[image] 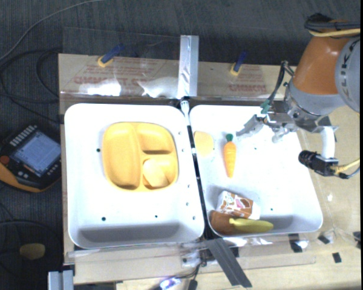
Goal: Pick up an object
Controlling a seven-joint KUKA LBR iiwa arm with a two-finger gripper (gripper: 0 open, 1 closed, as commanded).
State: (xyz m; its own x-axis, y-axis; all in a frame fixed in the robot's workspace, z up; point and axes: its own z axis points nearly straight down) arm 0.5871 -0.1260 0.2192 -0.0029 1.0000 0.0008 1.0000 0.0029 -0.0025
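Orange toy carrot (229, 159): light, stiff, slippery; grasp mid-body. Claw (263, 125), just right of the carrot, spread open and holding nothing.

My arm (333, 65) ran off the frame's right edge; label on the packet (236, 205) at lower centre was too small to read.

Glossy white plastic bins (78, 222)
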